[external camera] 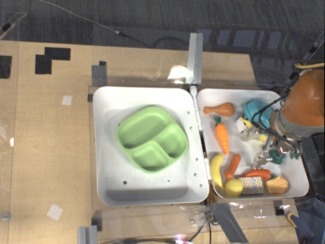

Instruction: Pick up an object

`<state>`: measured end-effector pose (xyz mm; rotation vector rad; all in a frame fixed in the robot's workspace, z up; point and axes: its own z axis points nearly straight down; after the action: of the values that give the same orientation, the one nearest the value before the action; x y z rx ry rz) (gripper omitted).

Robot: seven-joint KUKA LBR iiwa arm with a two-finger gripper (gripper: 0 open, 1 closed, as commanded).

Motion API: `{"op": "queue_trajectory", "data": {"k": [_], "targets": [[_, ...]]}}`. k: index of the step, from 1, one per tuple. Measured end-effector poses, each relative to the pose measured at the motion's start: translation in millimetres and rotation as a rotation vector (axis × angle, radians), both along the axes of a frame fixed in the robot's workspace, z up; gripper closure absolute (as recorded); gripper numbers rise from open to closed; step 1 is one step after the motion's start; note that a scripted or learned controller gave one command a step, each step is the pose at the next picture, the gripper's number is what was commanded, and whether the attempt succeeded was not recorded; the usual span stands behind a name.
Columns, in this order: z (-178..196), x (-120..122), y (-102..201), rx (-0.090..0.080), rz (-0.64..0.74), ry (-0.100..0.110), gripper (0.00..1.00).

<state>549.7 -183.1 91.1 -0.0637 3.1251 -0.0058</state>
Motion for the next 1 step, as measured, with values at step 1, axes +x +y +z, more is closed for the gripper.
{"op": "queue_trajectory", "data": {"k": [1], "targets": [[0.1,-50.6,48.5,0.002,-0.067,-0.003,0.00]]}}
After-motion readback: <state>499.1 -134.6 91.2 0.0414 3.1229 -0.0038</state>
